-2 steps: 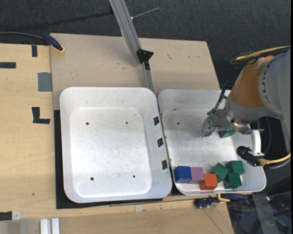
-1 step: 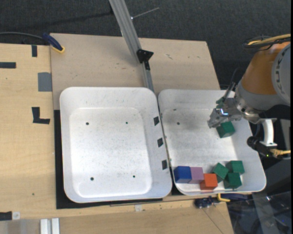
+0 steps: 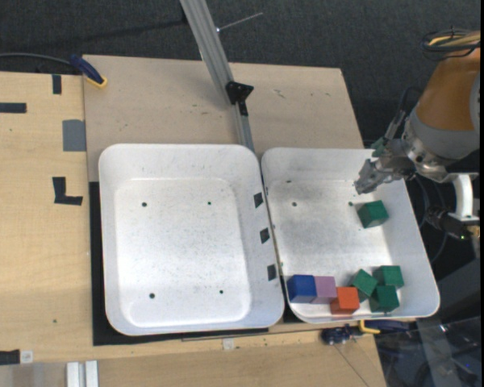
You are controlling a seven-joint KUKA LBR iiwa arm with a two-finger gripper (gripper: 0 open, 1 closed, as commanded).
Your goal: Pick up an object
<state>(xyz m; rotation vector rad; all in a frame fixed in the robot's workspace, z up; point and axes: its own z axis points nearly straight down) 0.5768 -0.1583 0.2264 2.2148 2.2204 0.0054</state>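
Observation:
In the right bin a lone green block lies near the right wall. My gripper hangs just above and to the left of it, over the bin's upper right part; nothing shows between its fingers. Along the bin's front wall sit a blue block, a pale purple block, an orange block and three green blocks.
The left bin lies beside the right one, with a ridge between them. A slanted metal rail runs down from the top to the bins' junction. My arm enters from the right.

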